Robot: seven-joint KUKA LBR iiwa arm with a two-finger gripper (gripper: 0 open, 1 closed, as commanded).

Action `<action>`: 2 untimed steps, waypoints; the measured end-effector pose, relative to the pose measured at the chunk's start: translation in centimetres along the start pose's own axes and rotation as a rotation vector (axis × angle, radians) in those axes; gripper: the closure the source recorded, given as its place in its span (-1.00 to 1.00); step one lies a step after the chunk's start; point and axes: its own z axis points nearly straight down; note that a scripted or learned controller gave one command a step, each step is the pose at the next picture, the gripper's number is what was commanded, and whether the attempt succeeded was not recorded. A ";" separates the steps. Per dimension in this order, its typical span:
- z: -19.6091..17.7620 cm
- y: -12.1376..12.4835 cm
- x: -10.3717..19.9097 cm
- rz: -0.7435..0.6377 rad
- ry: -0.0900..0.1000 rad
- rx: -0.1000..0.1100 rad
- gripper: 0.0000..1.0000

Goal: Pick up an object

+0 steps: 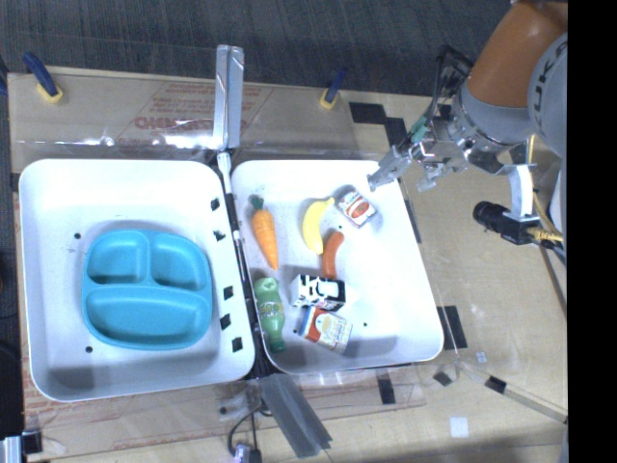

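The right bin (424,287) holds several items. An orange carrot (264,235) lies at its left. A yellow banana (314,222) and a reddish sausage (332,251) sit mid-bin. A small red-and-white packet (355,208) is near the far rim. A black-and-white carton (319,291), a green bottle (270,311) and an orange-and-white carton (324,328) lie toward the front. My gripper (382,177) hangs over the bin's far right corner, just up and right of the red-and-white packet, slanting down to the left. Nothing shows in its grasp.
The left bin (39,210) carries a blue divided tray (147,288). A metal bar (229,95) stands upright between the bins at the back. Blue clamps (42,77) and black tape marks dot the bench. The arm's grey body and cables (511,215) fill the right side.
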 end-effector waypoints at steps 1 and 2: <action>17.6 5.0 -0.6 -0.041 -0.006 -0.020 -1.00; 16.6 5.1 -0.5 -0.048 -0.006 -0.020 1.00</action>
